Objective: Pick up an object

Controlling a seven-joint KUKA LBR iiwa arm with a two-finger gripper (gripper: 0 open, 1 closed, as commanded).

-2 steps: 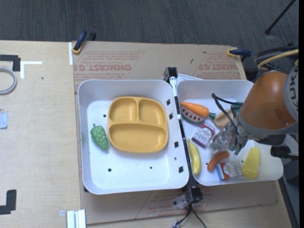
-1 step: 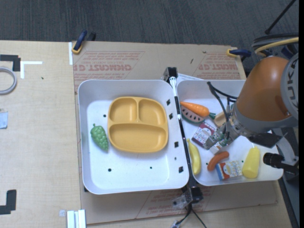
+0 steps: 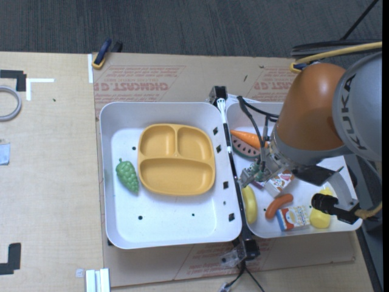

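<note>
The arm's orange wrist band (image 3: 313,108) hangs over the right bin (image 3: 261,227) and hides much of it. Below it the gripper (image 3: 262,174) reaches down near the bin's left side, above small items. Around it lie a watermelon slice (image 3: 248,143), a yellow banana (image 3: 250,204), an orange sausage (image 3: 278,204), a small colourful box (image 3: 295,218), a white packet (image 3: 282,181) and a yellow piece (image 3: 320,219). Nothing visibly sits between the fingers.
The left bin (image 3: 121,224) holds a yellow divided plate (image 3: 177,159) and a green grape bunch (image 3: 127,176). A blue clamp (image 3: 101,53) lies on the cardboard at the back. Black cables (image 3: 243,260) run along the divider between the bins.
</note>
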